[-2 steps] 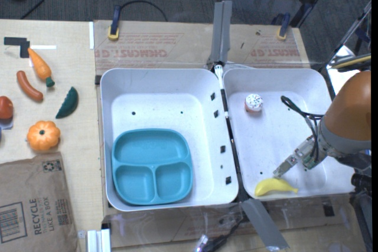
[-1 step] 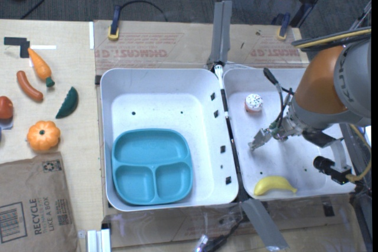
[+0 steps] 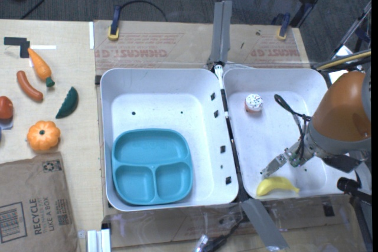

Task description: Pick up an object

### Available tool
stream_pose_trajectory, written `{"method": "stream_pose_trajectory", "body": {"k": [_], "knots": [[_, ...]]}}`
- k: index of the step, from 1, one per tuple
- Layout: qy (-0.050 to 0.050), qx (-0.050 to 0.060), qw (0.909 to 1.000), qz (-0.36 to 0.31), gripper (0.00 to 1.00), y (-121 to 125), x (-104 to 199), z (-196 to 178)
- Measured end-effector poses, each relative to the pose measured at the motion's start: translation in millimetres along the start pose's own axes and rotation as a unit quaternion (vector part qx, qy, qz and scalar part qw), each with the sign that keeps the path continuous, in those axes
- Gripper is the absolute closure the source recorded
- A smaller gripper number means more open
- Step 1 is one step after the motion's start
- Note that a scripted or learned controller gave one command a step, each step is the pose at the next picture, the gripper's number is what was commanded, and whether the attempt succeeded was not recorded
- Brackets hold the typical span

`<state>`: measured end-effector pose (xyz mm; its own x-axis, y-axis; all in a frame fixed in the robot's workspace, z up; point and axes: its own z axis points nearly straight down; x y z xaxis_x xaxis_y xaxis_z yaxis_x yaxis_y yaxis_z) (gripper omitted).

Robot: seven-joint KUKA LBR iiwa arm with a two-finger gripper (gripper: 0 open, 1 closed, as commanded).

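Right bin (image 3: 269, 133): banana (image 3: 277, 187) lengthwise left-right, tip right.

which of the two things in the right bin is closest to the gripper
The yellow banana, lying just below the gripper at the right bin's front edge. The white cupcake sits farther off, near the back.

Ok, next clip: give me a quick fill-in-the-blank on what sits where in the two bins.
1. The blue three-compartment plastic tray lies in the ____ bin.
2. The yellow toy banana lies in the ____ bin.
3. The small white sprinkled cupcake shares a bin with the ____.
4. The gripper hovers just above the ____.

Missing words: left; right; banana; banana
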<state>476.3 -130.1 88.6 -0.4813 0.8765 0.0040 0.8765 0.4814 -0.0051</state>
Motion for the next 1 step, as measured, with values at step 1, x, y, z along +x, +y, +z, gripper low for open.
{"method": "stream_pose_trajectory", "body": {"k": [1], "knots": [[-0.001,0.0,0.9891,0.147,0.0,43.8,-33.5,-135.4]]}}
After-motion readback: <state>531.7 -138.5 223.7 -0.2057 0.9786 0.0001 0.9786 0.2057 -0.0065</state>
